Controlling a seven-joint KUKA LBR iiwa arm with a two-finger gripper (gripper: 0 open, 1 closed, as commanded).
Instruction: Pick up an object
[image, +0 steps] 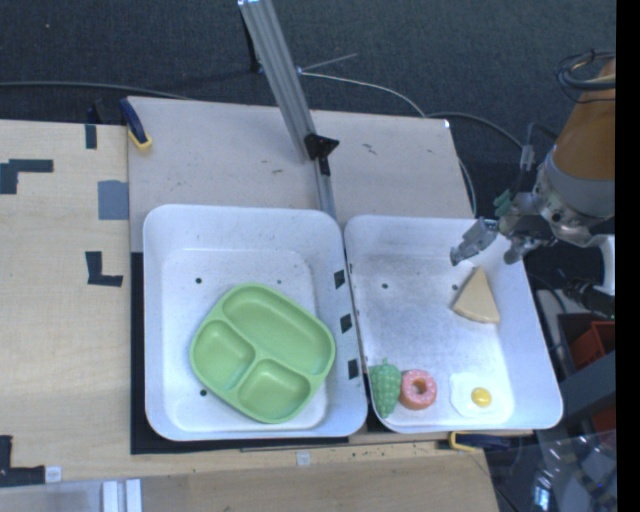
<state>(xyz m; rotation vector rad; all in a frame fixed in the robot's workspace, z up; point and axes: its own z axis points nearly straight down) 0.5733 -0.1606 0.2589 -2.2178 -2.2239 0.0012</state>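
A pale bench (240, 160) carries two shallow white bins over dark carpet. The claw (487, 245) hangs over the right bin's (400, 300) far right rim, its fingers spread wide and holding nothing. Just below the claw lies a cheese wedge (477, 298). Well below it sit a fried egg (479, 396), a pink doughnut (417, 389) and a green berry (385, 386). Far left of the claw, the left bin (175, 240) holds a green divided plate (262, 352).

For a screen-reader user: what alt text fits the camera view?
The gripper hovers above a cheese wedge in the right bin, which also holds a green toy, donut and fried egg. The left bin holds a green divided plate.
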